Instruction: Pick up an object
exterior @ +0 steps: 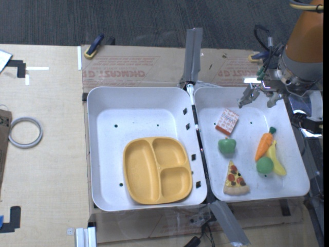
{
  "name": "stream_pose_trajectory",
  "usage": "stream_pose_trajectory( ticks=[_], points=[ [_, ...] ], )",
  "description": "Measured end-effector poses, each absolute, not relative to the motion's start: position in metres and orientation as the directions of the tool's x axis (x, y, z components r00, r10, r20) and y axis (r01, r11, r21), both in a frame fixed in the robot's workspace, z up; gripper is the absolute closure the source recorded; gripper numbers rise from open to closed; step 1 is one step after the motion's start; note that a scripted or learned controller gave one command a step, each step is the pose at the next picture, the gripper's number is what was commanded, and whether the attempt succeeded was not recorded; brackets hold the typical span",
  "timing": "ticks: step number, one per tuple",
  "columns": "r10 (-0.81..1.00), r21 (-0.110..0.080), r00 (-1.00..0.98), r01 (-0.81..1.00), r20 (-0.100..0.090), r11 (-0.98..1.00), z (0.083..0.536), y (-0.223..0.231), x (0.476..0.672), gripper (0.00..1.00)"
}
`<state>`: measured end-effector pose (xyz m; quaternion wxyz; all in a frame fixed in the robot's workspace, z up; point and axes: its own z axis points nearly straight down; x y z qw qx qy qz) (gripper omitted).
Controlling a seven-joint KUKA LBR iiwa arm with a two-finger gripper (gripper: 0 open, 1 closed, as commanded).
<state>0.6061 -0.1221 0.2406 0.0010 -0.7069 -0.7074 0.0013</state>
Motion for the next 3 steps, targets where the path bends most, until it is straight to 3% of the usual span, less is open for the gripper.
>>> stream_pose_trajectory(
  ticks=[1,2,3],
  points=[
    [0.991,-0.003,0.137,0.991,-0.001,-0.137,0.176,-0.191,0.581,0.0],
    [0.977,-0.002,0.211,0.977,0.005,-0.211,0.092,-0.202,0.538,0.0],
    [0.977,-0.004,0.214,0.977,0.004,-0.214,0.1,-0.202,0.537,1.0]
  ],
)
